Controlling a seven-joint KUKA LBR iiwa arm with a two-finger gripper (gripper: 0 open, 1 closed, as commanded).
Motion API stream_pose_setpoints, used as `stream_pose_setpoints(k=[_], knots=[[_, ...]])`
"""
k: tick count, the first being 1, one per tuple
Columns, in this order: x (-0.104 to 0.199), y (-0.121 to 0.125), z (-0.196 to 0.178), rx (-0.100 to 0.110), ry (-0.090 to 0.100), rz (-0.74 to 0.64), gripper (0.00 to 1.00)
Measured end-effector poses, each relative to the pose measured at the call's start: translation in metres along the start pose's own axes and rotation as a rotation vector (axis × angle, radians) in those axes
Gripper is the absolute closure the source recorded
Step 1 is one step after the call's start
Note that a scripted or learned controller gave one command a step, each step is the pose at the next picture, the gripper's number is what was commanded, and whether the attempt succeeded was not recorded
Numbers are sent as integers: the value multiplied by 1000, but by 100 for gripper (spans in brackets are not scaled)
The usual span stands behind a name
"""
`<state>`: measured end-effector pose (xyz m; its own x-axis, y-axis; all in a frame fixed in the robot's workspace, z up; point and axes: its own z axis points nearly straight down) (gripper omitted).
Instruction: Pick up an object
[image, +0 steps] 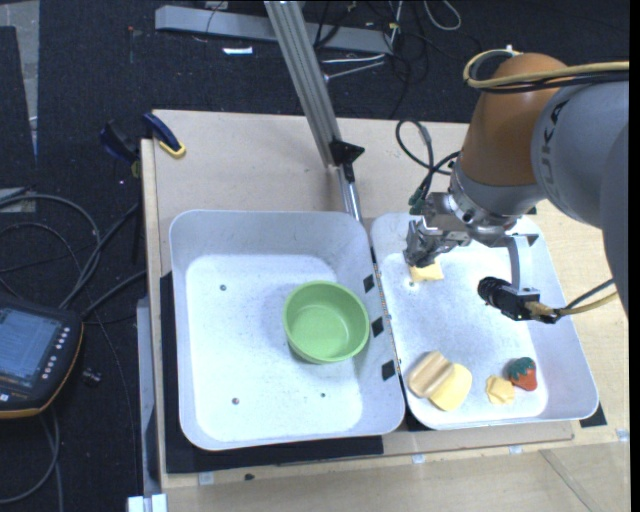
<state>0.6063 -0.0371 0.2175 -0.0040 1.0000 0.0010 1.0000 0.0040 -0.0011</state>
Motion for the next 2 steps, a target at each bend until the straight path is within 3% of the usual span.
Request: stream_pose_setpoints(k=[2], knots=[[87, -34, -7, -2, 0, 0, 100]])
